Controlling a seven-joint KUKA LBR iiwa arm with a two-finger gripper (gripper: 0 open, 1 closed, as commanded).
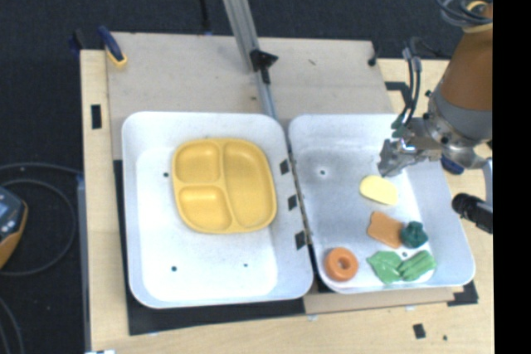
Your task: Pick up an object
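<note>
While the gripper, finger state unclear, hangs over the right bin, pale yellow piece lies just below.

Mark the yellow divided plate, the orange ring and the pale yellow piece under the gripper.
yellow divided plate (225, 184), camera view, central ridge between compartments
orange ring (341, 264), camera view, its orange band
pale yellow piece (379, 191), camera view, middle of its top face
</note>
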